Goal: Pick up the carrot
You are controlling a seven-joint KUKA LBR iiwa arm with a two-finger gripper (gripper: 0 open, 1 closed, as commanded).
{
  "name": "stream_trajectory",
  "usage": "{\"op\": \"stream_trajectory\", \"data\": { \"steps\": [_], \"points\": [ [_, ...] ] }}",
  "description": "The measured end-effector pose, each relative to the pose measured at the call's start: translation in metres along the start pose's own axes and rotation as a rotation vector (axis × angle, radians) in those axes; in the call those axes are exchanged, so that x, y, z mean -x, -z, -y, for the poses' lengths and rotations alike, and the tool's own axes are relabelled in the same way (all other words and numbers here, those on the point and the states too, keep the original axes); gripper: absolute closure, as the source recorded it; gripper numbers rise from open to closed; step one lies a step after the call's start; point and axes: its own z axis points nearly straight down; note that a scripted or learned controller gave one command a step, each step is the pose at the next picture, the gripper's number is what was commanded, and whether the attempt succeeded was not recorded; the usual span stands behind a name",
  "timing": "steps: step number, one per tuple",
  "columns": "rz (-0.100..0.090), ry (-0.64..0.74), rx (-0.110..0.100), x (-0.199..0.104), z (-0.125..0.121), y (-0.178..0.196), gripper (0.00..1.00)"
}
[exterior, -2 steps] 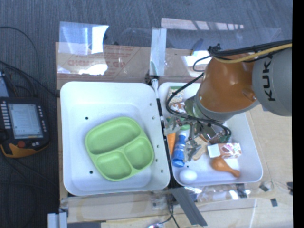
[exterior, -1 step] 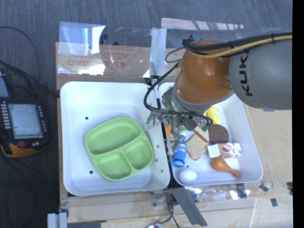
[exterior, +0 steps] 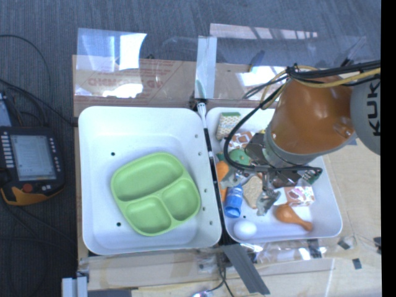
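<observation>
Carrot (exterior: 221,169): small orange piece in the right bin (exterior: 328,228), lying against the bin's left wall by the divider between the 2 bins. It sits left of the gripper (exterior: 267,202) in the camera view and slightly farther from the camera, clearly apart from it, with other items between them. Gripper state: cannot tell, since the tool is partly hidden under the wrist and blends into the clutter; nothing is visibly held. A blue bottle (exterior: 233,202) lies just left of the gripper, directly on the near side of the carrot. A white egg (exterior: 246,229) rests nearer the camera than the gripper and a little left. An orange-brown drumstick-shaped toy (exterior: 292,216) lies just right of the gripper, toward the near wall. A red and white packet (exterior: 301,195) is to the right, near the gripper. A green-checked box (exterior: 228,124) is at the bin's far left corner, well beyond the gripper. The orange band of the arm (exterior: 309,119) covers the far half of this bin. The left bin (exterior: 99,129), well left of the gripper, holds 1 green tray (exterior: 156,192) with 3 compartments.
</observation>
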Motion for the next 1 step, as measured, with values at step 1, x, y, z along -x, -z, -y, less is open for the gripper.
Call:
{"op": "stream_trajectory", "data": {
  "steps": [1],
  "points": [
    [0.001, 0.007, 0.004, 0.0523, -0.0013, -0.018, 0.0]
  ]
}}
